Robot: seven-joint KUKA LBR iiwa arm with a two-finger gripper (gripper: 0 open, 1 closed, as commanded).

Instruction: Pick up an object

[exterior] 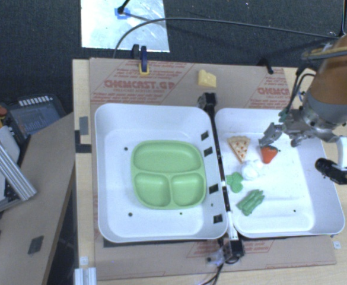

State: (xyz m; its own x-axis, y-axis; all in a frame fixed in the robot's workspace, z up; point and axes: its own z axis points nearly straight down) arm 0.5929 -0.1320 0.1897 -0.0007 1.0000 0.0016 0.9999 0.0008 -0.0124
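The gripper (278, 136) hangs low over the right bin (324, 215), its dark fingers (270, 135) angled down toward seven o'clock. Whether the fingers are parted or closed cannot be told, and nothing shows clearly between them. Just below the fingertips, at about six o'clock from them, lies a red strawberry toy (270, 154), close to the tips. At nine o'clock from the strawberry sits a pizza slice toy (239, 148). At seven o'clock from it rests a white round piece (252, 170), with a green leafy piece (235, 182) beyond and a green bean bunch (251, 201) farther down.

Behind the fingers the grey wrist rises toward two o'clock into the orange band (334, 76), the arm entering from three o'clock. The left bin (111, 215) holds a green divided plate (168, 174). A yellow block (207, 78) lies on the board at twelve o'clock of the bins.
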